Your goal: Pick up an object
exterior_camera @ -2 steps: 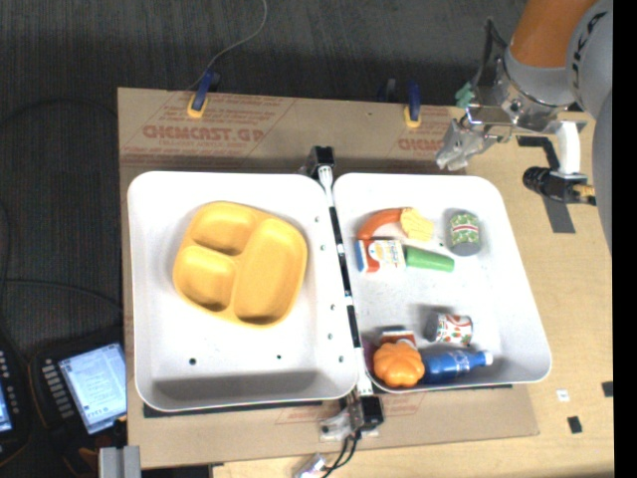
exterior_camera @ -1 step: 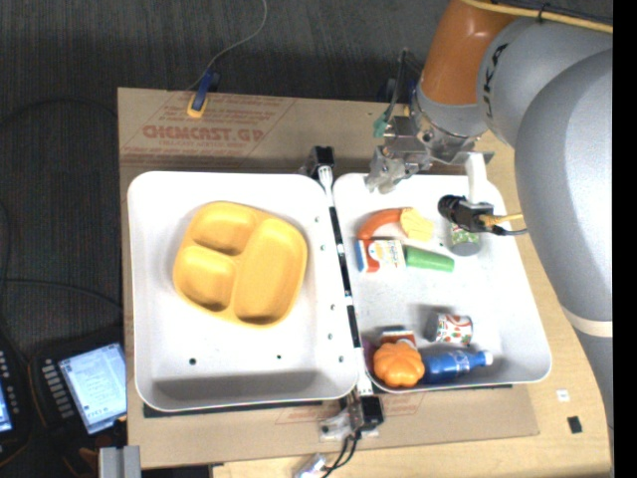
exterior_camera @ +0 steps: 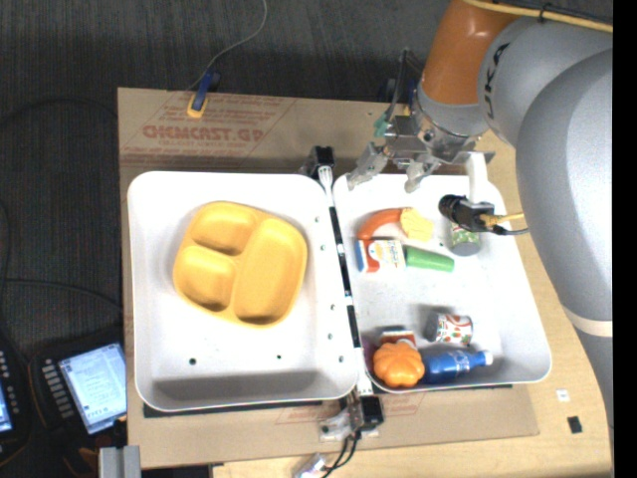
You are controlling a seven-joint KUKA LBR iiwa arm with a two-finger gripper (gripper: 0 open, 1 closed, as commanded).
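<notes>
Yellow sectioned tray (exterior_camera: 241,261) lying in the left bin (exterior_camera: 149,267), right bin (exterior_camera: 518,307) crowded with an orange pumpkin (exterior_camera: 398,363), blue bottle (exterior_camera: 453,362) and green tube (exterior_camera: 428,259), gripper (exterior_camera: 390,171) above its far edge, jaws spread, gripping nothing

yellow sectioned tray (exterior_camera: 241,261) flat, left bin | orange pumpkin toy (exterior_camera: 398,363), blue bottle (exterior_camera: 453,362) lying, lower right bin | green tube (exterior_camera: 428,259) centre right

arm (exterior_camera: 557,118): running off the top and right edges | can (exterior_camera: 453,328): label blurring, unreadable | tablet (exterior_camera: 90,386): screen text too small | left device (exterior_camera: 5,401): being cut by the edge
</notes>
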